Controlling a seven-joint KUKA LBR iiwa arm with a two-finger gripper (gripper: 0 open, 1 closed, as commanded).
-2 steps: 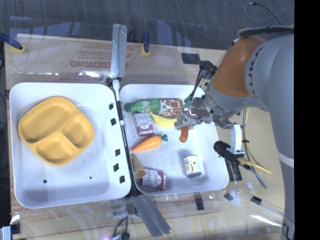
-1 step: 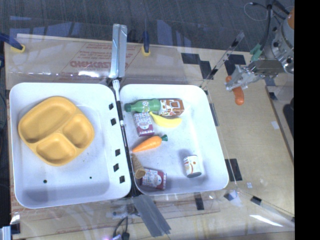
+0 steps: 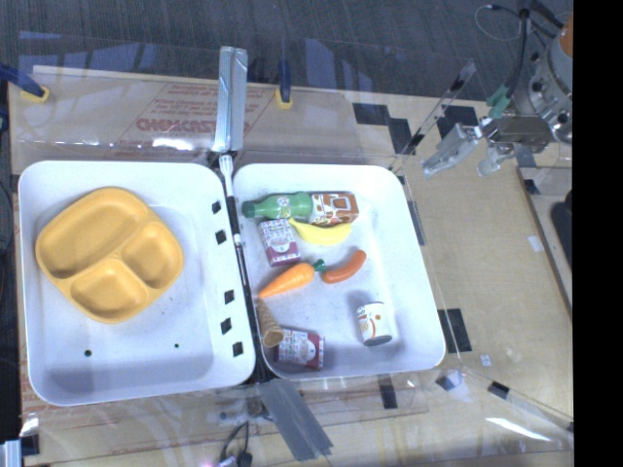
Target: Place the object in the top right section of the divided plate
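A yellow divided plate point(image 3: 109, 251) with three sections lies in the left bin point(image 3: 58, 373). The right bin point(image 3: 414, 290) holds a green bottle point(image 3: 292, 205), a banana point(image 3: 322, 230), a maroon packet point(image 3: 279, 241), a carrot point(image 3: 289, 280), an orange sausage point(image 3: 344, 267), a small can point(image 3: 373, 323), an ice-cream cone point(image 3: 269, 330) and a maroon pouch point(image 3: 300, 348). My gripper point(image 3: 467, 156) hangs above the bench, outside the right bin's far right corner. It is open, and nothing sits between its fingers.
A metal bar point(image 3: 231, 100) stands at the back between the two bins. Black clips point(image 3: 234, 295) line the wall the bins share. Bare bench point(image 3: 487, 261) lies to the right of the right bin.
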